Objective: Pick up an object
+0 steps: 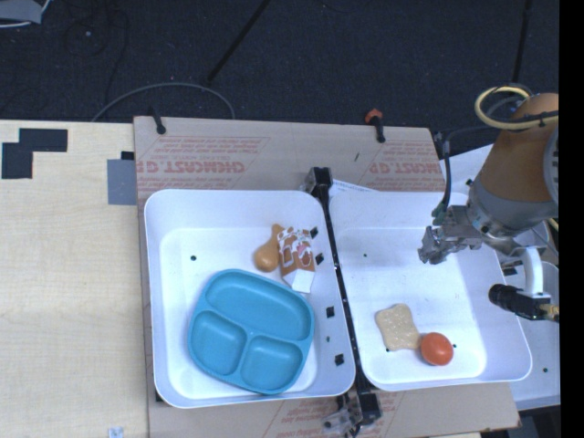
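Your bench (73,272) is light wood, with a brown cardboard sheet (274,158) under both bins. Left bin (160,245) and right bin (506,354) sit side by side, touching along a black divider strip down the middle.

The arm (520,167) comes in from the right: orange band up top, grey wrist below, hanging over the right bin's upper right part. A yellowish cable loop (500,108) sits above it.

In the left bin you have a blue three-compartment tray (251,331) lying flat in the lower middle, slightly rotated. Just above its upper right edge is a brown-and-white patterned packet (296,252), with a small orange-brown rounded piece (266,255) touching its left side.

In the right bin, a beige bread-like slice (397,327) lies flat near the lower left. An orange-red ball (437,349) sits right beside its lower right corner, touching or nearly so. Both are well apart from the gripper.

The gripper (438,247) is near the right bin's upper middle, above the bin floor, pointing left. Nothing sits between its fingers. Can't tell from this angle whether the claw is open or closed; the tips blur into dark metal.

A small black part (516,299) juts out below the wrist at the bin's right rim.
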`<state>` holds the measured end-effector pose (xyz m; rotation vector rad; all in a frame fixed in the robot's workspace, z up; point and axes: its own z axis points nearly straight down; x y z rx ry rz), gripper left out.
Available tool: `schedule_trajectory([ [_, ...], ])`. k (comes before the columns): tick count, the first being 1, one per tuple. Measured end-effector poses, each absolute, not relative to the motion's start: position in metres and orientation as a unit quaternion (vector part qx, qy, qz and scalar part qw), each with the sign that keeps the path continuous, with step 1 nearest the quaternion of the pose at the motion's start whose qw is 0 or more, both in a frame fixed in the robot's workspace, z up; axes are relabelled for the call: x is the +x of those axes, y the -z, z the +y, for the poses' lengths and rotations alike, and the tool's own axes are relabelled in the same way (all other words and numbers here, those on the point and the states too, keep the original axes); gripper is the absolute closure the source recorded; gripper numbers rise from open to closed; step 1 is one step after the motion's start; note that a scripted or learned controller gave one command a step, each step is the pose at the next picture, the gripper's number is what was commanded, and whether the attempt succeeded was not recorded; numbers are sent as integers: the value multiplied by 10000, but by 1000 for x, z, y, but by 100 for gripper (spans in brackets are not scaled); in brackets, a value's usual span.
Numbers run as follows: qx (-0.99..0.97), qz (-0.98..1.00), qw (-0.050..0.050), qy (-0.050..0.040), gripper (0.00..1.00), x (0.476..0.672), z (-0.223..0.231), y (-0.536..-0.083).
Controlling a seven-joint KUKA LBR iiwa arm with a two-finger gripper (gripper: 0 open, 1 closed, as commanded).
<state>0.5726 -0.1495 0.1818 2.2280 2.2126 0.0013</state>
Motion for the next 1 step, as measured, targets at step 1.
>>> schedule_trajectory([
  [1, 7069, 7074, 12, -6, 100, 579, -153, -243],
])
